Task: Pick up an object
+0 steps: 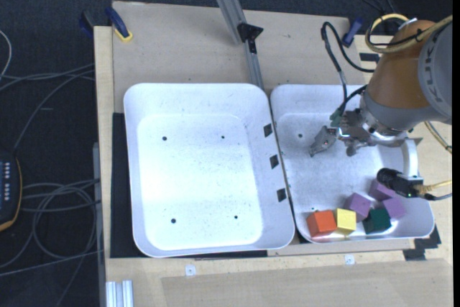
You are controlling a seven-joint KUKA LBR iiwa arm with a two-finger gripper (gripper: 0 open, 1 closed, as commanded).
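Hovers over the upper middle of the right bin, the claw, fingers spread apart with nothing between them. Well apart from it, down in the near right corner of that bin: an orange block, a yellow block, a dark green block and three purple blocks, all bunched close, some touching. Best to pick a piece at the cluster's open side, probably the orange block or the upper purple one, since these face bare bin floor. Worth turning the spread fingers so one lands on the free side and the other slips into a gap between neighbours, then descending straight. Tight against the near wall and the right rim, so little room there for a finger. Plenty of bare floor above the cluster for the approach. Left bin alongside on the desk, sharing a raised divider with clips to steer clear of.
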